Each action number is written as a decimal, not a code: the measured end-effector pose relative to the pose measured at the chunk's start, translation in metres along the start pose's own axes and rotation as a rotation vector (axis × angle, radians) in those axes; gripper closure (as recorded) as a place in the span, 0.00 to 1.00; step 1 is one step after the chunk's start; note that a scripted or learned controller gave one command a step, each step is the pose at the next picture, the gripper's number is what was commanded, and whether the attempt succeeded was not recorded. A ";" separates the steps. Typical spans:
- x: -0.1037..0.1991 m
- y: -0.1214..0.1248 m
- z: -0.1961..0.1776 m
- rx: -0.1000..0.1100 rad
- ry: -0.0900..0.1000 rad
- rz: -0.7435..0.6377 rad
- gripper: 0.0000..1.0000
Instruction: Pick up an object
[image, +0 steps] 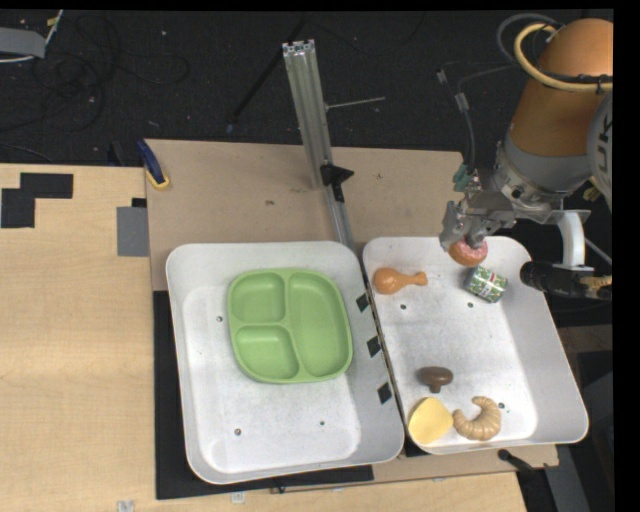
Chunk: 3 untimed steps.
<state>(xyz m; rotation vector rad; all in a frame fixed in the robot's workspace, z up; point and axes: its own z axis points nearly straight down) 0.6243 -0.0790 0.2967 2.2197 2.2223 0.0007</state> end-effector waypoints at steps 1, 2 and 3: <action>0.055 -0.012 0.006 0.005 0.002 -0.004 1.00; 0.115 -0.022 0.024 0.006 0.002 -0.004 1.00; 0.160 -0.027 0.048 0.007 0.001 -0.003 1.00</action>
